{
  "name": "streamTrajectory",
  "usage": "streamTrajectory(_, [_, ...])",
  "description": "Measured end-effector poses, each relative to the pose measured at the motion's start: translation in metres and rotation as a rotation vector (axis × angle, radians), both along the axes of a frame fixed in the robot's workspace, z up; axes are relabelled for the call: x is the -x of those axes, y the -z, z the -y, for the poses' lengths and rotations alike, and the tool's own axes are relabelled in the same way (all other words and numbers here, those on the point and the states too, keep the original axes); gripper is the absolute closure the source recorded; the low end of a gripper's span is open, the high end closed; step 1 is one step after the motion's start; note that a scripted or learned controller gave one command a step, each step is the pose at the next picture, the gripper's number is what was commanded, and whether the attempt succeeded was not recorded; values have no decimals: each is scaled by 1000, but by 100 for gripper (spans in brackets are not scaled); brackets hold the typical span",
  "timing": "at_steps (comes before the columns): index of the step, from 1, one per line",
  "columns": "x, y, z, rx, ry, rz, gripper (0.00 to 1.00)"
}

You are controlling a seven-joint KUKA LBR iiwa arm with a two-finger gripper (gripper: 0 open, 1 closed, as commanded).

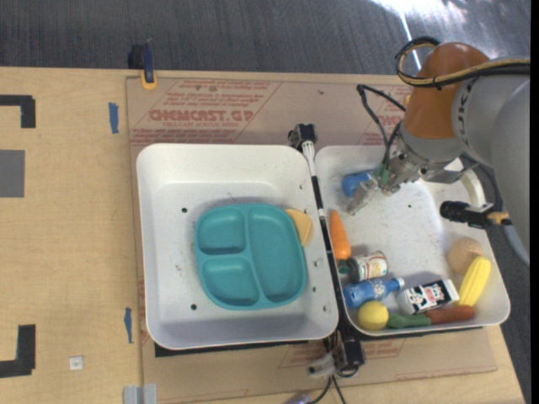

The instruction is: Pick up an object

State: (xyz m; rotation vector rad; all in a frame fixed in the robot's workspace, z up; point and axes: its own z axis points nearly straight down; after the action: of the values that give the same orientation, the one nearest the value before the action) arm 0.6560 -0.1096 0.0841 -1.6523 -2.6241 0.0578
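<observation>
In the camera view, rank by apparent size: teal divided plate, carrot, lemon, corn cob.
1. teal divided plate
2. carrot and corn cob: look about alike, can't separate
3. lemon

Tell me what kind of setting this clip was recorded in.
Probably a robot lab bench for pick tests: two white bins side by side on a brown board, toy food such as a corn cob and carrot, and a grey arm's gripper over the right bin.

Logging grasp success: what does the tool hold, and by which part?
It cannot be told: the tool sits beside a small blue plastic object, with no grip visible.
</observation>
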Motion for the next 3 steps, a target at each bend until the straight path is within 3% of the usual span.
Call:
streamTrajectory(2, [0, 0, -1, -1, -1, 1, 0])
streamTrajectory(3, [-5, 0, -10, -1, 361, 19, 0])
